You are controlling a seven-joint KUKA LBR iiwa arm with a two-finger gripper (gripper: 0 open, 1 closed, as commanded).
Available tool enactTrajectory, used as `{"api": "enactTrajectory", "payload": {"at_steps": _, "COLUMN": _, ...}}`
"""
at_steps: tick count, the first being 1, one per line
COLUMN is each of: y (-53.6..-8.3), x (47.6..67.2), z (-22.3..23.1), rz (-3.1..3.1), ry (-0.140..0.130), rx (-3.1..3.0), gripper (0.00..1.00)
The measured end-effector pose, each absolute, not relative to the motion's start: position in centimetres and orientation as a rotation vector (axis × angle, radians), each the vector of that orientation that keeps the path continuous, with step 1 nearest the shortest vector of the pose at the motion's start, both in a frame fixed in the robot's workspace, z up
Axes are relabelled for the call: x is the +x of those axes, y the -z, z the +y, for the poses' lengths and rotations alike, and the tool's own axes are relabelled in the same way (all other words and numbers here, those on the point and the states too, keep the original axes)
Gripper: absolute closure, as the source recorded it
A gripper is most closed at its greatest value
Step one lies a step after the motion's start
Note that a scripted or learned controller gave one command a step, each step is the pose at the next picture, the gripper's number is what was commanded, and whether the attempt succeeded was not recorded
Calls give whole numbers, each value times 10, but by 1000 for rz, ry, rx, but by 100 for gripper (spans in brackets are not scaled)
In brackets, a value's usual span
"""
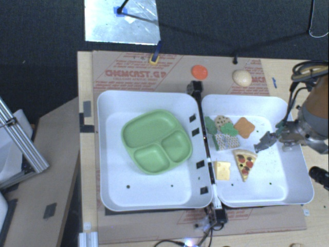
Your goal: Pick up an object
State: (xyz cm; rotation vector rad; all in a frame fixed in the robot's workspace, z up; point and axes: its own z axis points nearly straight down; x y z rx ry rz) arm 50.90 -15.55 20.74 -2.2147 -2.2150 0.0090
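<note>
White plastic makes up both bins, set side by side on a cardboard sheet with a black divider between them. Going left to right: the left bin carries a green plate with three compartments, seated near its centre and leaving a bare margin all round, widest along the 6 o'clock wall. Nothing sits on the plate.

Beyond the divider, the right bin keeps its load in the left half. A cluster lies close to the divider at about 10 o'clock of the bin's centre: a green piece, a cookie, a patterned block and, just right of them, an orange cracker. The first three touch or overlap; I cannot tell how they are stacked. A yellow cheese square lies near the divider at about 7 o'clock, and a pizza slice lies just right of it, tip toward 6 o'clock. The floor at 5 o'clock and along the right wall is bare.

At 3 o'clock the gripper reaches over the right wall, low above the bin, its tip just up and right of the pizza slice and apart from it. Nothing is seen between its fingers; whether they are spread or closed I cannot tell.

Behind the bins at 12 o'clock, an orange disc and a pale egg rest on the cardboard.
</note>
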Motion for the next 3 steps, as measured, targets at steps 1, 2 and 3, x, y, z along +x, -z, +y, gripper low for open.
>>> {"api": "enactTrajectory", "payload": {"at_steps": 1, "y": -213, "x": 512, "z": -155, "rz": -2226, "ry": 1, "rx": -2218, "gripper": 0}}
{"api": "enactTrajectory", "payload": {"at_steps": 2, "y": -161, "x": 519, "z": -163, "rz": -2222, "ry": -2, "rx": -2218, "gripper": 0}}
{"api": "enactTrajectory", "payload": {"at_steps": 3, "y": -101, "x": 525, "z": -160, "rz": -2222, "ry": -1, "rx": -2218, "gripper": 0}}
